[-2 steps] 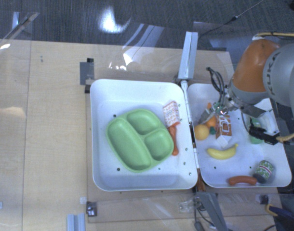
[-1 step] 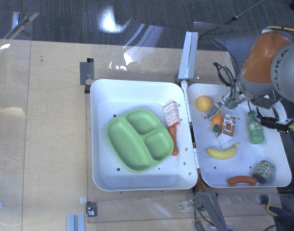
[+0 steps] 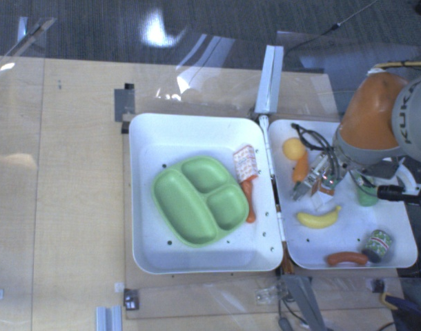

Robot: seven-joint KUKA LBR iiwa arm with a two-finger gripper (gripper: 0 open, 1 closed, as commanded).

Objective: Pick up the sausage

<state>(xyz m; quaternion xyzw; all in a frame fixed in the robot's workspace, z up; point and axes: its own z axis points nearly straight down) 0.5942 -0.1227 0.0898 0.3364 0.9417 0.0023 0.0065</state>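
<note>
The sausage (image 3: 347,258), reddish-brown and short, lies near the front edge of the right bin (image 3: 397,219). My gripper (image 3: 308,185) hangs over the left part of that bin, pointing down and to the left. It is well behind the sausage and to its left, and apart from it. A yellow banana (image 3: 319,218) lies between the gripper and the sausage. The arm's orange band (image 3: 370,112) rises behind the gripper at the right.
In the right bin are a yellow lemon (image 3: 292,148), an orange carrot (image 3: 301,167), a green item (image 3: 366,197) and a small can (image 3: 379,244) beside the sausage. The left bin (image 3: 148,247) holds a green divided plate (image 3: 200,200), a red-and-white packet (image 3: 244,162) and an orange stick (image 3: 249,202).
</note>
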